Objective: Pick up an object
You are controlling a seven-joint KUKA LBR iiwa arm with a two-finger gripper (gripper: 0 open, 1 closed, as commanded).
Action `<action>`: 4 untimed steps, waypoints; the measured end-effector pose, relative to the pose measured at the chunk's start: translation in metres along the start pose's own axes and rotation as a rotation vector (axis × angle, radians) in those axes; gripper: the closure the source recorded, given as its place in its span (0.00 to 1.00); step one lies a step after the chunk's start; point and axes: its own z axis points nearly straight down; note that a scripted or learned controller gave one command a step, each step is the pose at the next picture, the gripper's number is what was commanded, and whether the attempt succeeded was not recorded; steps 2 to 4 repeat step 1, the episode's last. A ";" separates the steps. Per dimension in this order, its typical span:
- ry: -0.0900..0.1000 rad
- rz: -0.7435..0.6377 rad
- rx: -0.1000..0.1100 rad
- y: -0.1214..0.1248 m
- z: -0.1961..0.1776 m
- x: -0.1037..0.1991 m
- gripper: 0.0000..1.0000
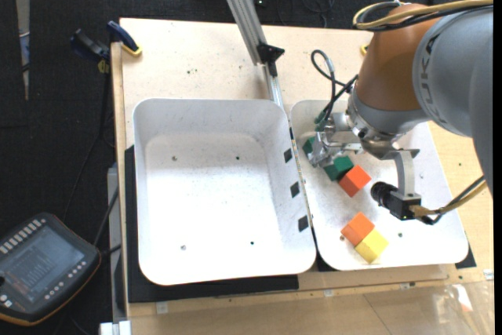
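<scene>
The bench (pixel 196 51) is a flat, pale wooden board with small dark specks on it. Two shallow white bins sit on it side by side. The left bin (pixel 157 121) is big and takes up most of the middle. The right bin (pixel 439 247) is just beside it, and their edges touch. A blue and yellow clamp (pixel 124 37) grips the far left corner of the bench
</scene>
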 end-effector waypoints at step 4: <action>0.000 -0.001 0.000 0.020 0.007 0.053 1.00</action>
